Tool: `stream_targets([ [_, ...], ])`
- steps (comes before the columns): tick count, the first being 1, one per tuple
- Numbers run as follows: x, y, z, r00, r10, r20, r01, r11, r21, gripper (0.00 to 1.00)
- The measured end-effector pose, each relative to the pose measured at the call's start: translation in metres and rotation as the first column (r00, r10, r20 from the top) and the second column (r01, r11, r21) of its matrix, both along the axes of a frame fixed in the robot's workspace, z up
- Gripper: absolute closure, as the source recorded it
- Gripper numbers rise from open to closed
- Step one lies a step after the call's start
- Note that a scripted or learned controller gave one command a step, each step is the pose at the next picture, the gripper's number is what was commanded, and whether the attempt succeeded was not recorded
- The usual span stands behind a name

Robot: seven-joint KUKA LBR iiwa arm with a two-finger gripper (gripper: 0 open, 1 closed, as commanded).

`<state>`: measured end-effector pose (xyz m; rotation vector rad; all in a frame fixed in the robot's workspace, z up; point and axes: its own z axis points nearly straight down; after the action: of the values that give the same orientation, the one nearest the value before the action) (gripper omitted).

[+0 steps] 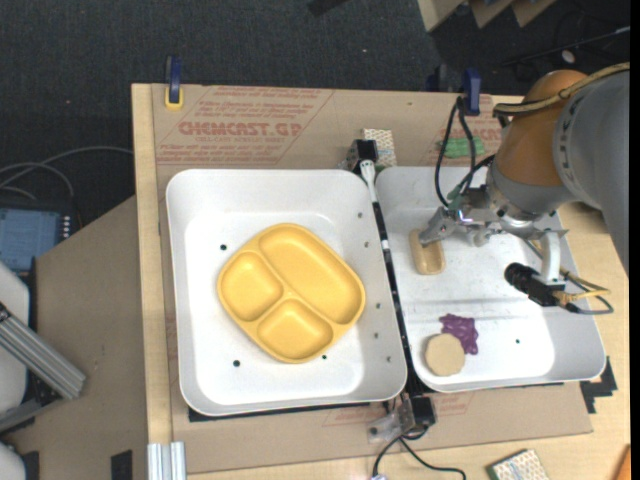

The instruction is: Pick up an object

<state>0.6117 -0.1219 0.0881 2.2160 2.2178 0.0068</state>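
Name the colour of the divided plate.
The divided plate is yellow, seen best in the camera view.

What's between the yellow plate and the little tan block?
In the camera view, just the two bins' side walls separate the yellow plate from the tan block.

Robotics lab, robot arm (585,138), clamped bench (250,118), white bins (200,218), carpeted floor (150,18)

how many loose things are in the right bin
3: a tan block by the right bin's left wall, a purple piece nearer the front, and a round tan disc right beside it. The arm could hide more.
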Motion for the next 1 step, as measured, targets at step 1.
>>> stream_targets([
  [1,-0.0036,0.0048,0.0004,1.000,-0.001,0.001,0.001,1.000,-0.001,0.00],
])
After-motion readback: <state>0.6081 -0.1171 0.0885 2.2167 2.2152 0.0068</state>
